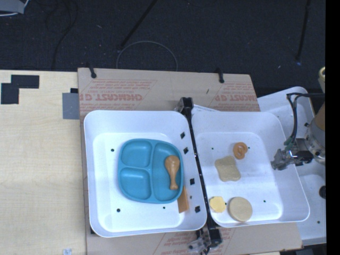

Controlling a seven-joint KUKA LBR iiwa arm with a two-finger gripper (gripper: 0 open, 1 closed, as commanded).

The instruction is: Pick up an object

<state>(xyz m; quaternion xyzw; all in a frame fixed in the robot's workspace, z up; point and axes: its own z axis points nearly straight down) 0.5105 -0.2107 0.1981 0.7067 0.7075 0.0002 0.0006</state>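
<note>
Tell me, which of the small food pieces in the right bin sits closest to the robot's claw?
The small orange ring-shaped piece, farthest back in the right bin. It is nearest the gripper; the beige slice, yellow piece and round cracker lie farther away.

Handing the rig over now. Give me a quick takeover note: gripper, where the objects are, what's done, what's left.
Gripper: at the right bin's right wall, nothing visibly held; open or shut can't be told.
Left bin: blue divided plate with a toy drumstick lying in its right compartment; a thin tan strip at the plate's lower right edge.
Right bin: orange piece, beige slice, yellow piece, tan disc.
Done: nothing picked.
Left: choose an object, grasp, lift.
</note>
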